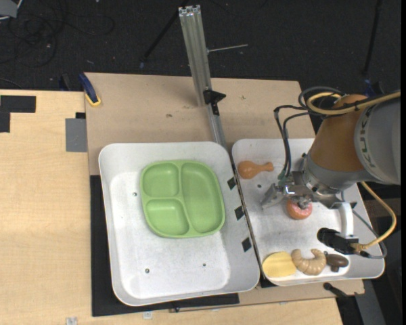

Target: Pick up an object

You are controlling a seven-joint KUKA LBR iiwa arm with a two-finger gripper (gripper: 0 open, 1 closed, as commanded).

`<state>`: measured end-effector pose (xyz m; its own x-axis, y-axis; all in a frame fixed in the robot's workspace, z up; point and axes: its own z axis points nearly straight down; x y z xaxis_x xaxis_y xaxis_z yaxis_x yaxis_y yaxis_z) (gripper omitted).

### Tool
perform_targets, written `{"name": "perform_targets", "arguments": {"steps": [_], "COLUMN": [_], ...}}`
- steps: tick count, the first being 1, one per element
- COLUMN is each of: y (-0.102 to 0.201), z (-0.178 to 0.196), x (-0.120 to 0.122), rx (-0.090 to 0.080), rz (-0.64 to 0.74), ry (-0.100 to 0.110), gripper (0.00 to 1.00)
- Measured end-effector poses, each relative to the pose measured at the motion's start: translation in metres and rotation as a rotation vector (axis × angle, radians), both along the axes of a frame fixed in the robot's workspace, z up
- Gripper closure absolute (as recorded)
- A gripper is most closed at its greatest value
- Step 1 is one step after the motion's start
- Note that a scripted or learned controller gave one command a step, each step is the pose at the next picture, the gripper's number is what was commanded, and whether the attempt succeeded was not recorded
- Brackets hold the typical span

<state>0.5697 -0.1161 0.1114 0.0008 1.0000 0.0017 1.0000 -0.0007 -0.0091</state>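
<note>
The hand point(292, 196) sits low in the right bin point(274, 239), right above a pink round toy point(299, 210) — whether it grips anything can't be told. The toy could roll away — a nudge from the side might push it.

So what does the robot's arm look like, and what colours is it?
The arm is fat and round, grey on top with a shiny orange band lower down. Black cables and a yellowish one loop around it. At its end sits a small metal pincer, silvery grey.
</note>
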Motion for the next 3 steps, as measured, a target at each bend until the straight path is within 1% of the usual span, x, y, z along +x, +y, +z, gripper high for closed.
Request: {"name": "perform_targets", "arguments": {"steps": [1, 2, 3], "y": [0.000, -0.008, -0.003], "z": [-0.018, -0.003, 0.048], "x": [0.003, 0.006, 0.016], "rx": [-0.003, -0.020, -0.002], "rz": [0.001, -0.006, 0.002], "ry": [-0.016, -0.032, -0.011], "gripper": [0.00, 1.00, 1.00]}}
